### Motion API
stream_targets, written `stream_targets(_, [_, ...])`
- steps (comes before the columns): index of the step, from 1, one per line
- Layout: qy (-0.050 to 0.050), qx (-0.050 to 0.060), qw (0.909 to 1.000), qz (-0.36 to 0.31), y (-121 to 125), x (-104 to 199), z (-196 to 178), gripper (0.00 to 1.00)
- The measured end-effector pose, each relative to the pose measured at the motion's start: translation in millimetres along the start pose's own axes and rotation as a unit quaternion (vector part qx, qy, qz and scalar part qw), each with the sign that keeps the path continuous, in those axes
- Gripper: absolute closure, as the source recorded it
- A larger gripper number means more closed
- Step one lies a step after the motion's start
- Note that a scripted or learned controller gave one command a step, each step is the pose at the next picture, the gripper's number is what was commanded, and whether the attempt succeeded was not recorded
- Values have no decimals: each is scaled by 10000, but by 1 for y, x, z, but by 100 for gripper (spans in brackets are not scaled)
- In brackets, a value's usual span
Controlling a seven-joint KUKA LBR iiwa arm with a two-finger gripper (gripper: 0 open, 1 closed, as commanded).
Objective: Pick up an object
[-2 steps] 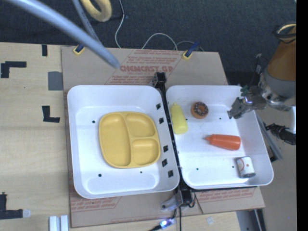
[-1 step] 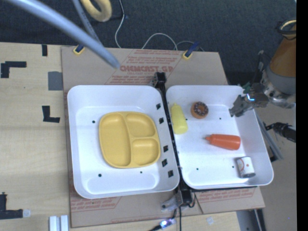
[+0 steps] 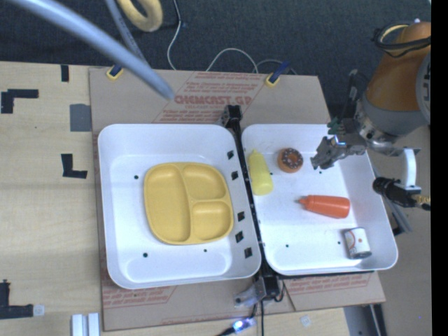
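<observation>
Gripper (image 3: 323, 158) hangs over the right bin (image 3: 381, 257), finger spread impossible to tell; donut (image 3: 290, 159) sits just beside it, carrot (image 3: 326, 206) below; best drop straight, centred on one object, before closing

One fixed camera sits high above the desk (image 3: 42, 187) and looks down at a slant, its top edge taking in dark floor beyond the desk's far edge. It is far enough to hold both white bins, the left bin (image 3: 115, 142) and the right bin (image 3: 378, 240), whole, with the arm (image 3: 399, 82) entering at the right.
</observation>
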State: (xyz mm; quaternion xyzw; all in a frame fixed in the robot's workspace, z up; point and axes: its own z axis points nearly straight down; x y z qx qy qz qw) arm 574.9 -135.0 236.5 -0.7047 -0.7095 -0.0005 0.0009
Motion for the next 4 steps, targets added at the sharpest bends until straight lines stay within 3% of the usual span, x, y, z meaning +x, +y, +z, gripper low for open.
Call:
stream_targets(2, [-8,10,10000,6,-2,116,21,100])
stream_targets(3, [-5,4,10000,0,-2,175,15,100])
stream_targets(4, [-9,16,10000,2,-17,225,24,100])
